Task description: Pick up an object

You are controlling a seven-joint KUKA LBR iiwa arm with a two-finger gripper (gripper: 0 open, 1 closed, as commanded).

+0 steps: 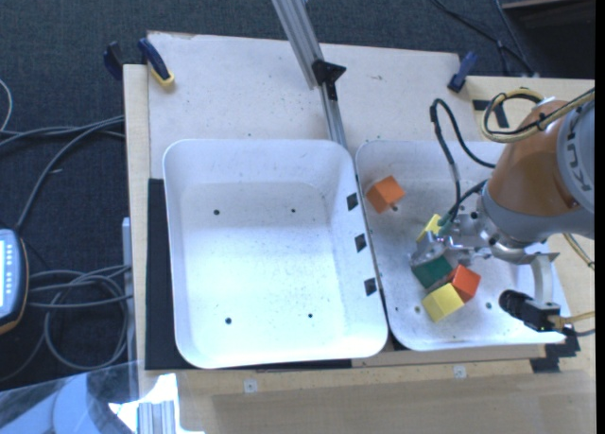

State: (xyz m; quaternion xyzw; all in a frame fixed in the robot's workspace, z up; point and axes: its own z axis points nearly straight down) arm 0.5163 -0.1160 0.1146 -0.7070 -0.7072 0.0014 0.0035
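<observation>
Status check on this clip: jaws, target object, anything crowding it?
Gripper low in right bin, jaw state unclear. Over green block; no grasp confirmed. Red-orange block and yellow block crowd it. Orange cube sits apart.

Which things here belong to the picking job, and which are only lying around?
For the job: gripper, orange cube, green block, red block, yellow block, right bin.

Lying about: left bin, blue clamps, cables.
</observation>
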